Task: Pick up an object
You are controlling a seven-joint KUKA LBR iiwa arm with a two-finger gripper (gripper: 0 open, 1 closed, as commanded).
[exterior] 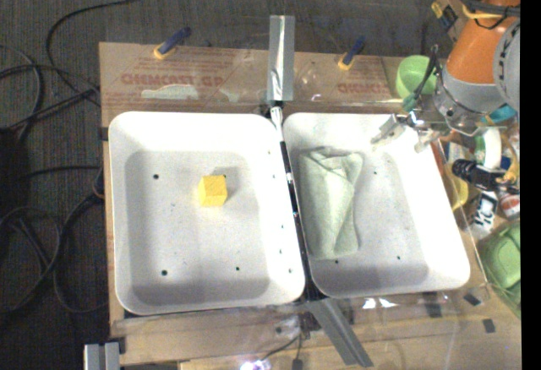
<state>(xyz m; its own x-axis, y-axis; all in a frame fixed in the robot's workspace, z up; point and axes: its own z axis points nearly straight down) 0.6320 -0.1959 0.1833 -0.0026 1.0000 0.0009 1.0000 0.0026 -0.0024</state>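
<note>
I can't read the faded red print on the cardboard sheet (203, 77) lining the desk's far side. Dark carpet (51, 13) with loose cables. Left bin (127, 216): one yellow block (213, 190), near the middle. Right bin (423, 258): crumpled pale green cloth (334, 201). Claw (406, 130) open, holding nothing, over the right bin's far right corner.

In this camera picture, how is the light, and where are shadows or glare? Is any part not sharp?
Camera view: even overhead light; the left bin shows soft grey shadow along its inner walls, and the yellow block casts almost none. The pale cloth in the right bin nearly blends with the white. Glare sits on the clear sheet behind the bins. The gripper looks slightly blurred.
</note>
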